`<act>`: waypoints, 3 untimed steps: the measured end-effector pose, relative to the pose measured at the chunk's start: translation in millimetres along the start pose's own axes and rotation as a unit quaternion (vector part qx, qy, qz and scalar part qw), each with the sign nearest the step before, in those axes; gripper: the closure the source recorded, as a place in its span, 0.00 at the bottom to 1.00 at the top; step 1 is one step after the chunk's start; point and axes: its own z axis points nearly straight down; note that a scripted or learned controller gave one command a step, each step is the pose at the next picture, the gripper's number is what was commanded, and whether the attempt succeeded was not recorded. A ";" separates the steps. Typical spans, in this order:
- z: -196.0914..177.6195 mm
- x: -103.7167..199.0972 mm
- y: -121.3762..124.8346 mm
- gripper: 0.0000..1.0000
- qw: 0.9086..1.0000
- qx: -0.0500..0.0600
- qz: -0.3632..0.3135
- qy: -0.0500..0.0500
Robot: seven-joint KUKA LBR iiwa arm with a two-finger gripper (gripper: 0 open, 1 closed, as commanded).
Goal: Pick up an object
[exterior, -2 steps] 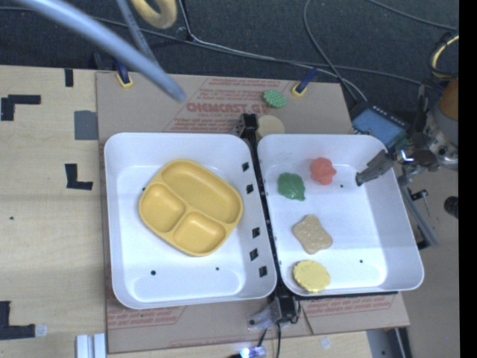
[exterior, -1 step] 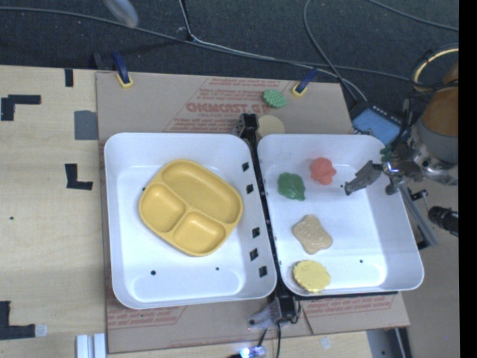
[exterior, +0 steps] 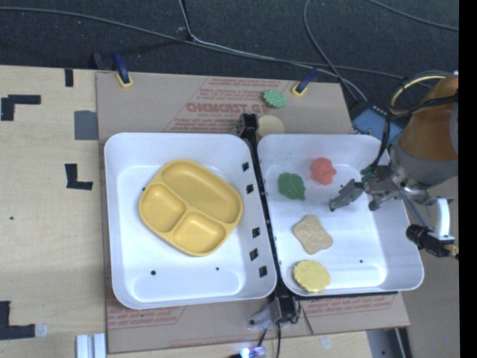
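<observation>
The right bin (exterior: 387, 271) holds several small items: a pink-red piece (exterior: 323, 170) near its far side, a green lump (exterior: 291, 186) by the divider, a tan cracker-like piece (exterior: 311, 234) in the middle and a round yellow piece (exterior: 311, 275) at the front. My gripper (exterior: 359, 200) hangs over the bin's right half, to the right of the pink-red piece and apart from it. Its fingers are spread open with nothing between them.
A yellow divided plate (exterior: 191, 206) lies in the left bin (exterior: 119, 274). A green dotted piece (exterior: 274, 98) and a pale round piece (exterior: 271, 124) lie on the cardboard behind the bins. Cables run across the dark floor beyond.
</observation>
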 end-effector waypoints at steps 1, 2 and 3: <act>62.4 0.8 5.1 0.00 1.000 -0.001 0.000 0.000; 49.9 1.6 5.7 1.00 1.000 -0.002 -0.001 0.000; -11.6 4.8 2.1 1.00 1.000 -0.004 0.000 -0.001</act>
